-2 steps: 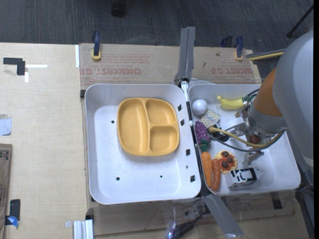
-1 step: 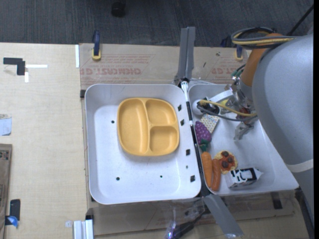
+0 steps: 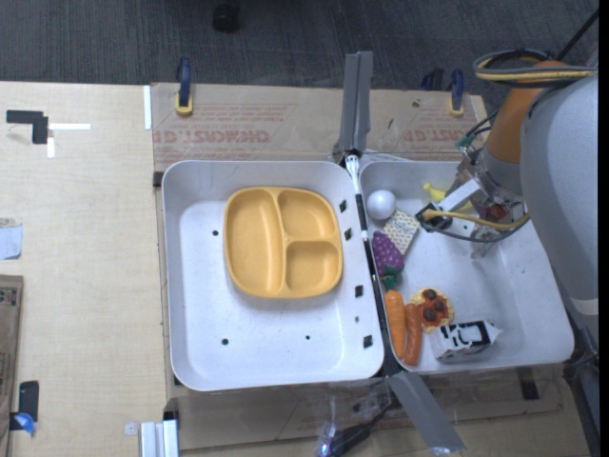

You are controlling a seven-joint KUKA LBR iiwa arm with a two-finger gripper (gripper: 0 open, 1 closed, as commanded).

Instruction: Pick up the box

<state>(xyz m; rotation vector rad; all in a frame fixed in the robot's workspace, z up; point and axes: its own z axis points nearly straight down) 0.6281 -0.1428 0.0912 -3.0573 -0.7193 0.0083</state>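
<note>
The box [image 3: 466, 338] lay at the right bin's [image 3: 533, 284] near edge, just beside the carrot [image 3: 395, 322]; the gripper [image 3: 473, 219] hung toward the bin's far side, grip state can't tell; best approach was prob. straight down, avoiding the carrot.

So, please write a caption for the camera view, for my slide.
Gripper above right bin, apart from the box; yellow tray in left bin.

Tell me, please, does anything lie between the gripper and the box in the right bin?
Nothing visible does. The gripper hangs over the upper part of the right bin, and the black-and-white box lies near its lower edge, with bare bin floor between them. The pizza slice sits just left of the box.
</note>
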